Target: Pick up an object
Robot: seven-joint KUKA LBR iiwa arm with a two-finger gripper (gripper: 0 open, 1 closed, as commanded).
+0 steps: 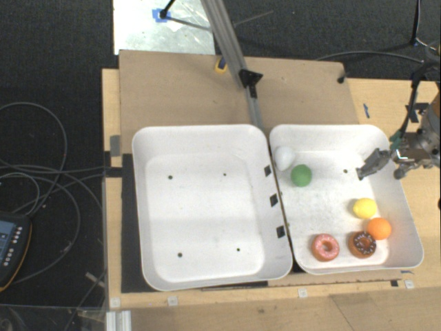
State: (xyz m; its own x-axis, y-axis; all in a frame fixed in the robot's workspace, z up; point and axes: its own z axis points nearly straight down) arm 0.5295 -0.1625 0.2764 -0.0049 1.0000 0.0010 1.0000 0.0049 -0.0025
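- I see the gripper (383, 165) over the right bin (324, 135), near that bin's right wall, with the arm entering from the right edge of the view.
- Its two fingers stand spread apart, one reaching left toward the bin's middle, the other nearer the right rim; nothing sits between them.
- The candidates all lie in the right bin: a green ball (301, 176) near the left wall, just beside a white ball (284, 158) that touches or nearly touches that wall.
- A yellow ball (364, 207) sits below the gripper, with an orange ball (379, 228) just beside it toward the front right corner.
- A chocolate doughnut (362, 244) and a pink doughnut (325, 247) lie side by side along the front wall, the chocolate one right against the orange ball.
- The front right corner is crowded: four items bunch there close to the walls.
- The middle of the right bin, between the green ball and the gripper, is bare floor, the widest room I have to move.
- The left bin (200, 136) sits edge to edge with the right one, joined by dark clips (273, 199) along the shared rim.
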